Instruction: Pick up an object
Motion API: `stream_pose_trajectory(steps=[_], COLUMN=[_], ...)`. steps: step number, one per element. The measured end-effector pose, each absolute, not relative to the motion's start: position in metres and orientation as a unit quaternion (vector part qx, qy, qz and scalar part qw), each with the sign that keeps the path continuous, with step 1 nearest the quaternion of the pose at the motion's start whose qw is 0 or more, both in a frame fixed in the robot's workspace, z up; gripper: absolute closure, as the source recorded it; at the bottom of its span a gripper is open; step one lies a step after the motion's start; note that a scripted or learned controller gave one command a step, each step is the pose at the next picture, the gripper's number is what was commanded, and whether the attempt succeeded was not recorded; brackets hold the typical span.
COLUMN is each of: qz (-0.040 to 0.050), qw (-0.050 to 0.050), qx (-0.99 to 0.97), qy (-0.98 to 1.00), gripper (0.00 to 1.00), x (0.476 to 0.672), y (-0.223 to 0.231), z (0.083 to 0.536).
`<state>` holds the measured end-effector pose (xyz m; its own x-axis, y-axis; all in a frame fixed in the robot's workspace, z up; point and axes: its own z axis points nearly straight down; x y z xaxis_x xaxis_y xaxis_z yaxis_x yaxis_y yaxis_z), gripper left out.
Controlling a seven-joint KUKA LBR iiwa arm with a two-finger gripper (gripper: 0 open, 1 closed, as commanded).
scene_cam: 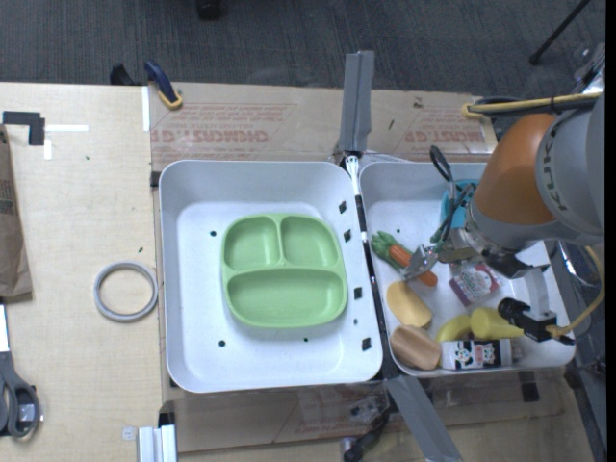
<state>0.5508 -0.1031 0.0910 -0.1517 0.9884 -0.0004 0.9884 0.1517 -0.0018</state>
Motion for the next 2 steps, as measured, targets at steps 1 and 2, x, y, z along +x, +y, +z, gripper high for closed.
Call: stream_pose_trajectory(steps=[1, 2], qz=[0.0014, 0.0017], qw=[0.001, 0.0], qx=[-0.651, -0.743], qy=[-0.759, -0.67], gripper=[1.0, 1.0], x=[0.551, 0.575], y=[-0.104, 0.016], z=[0.1, 0.191])
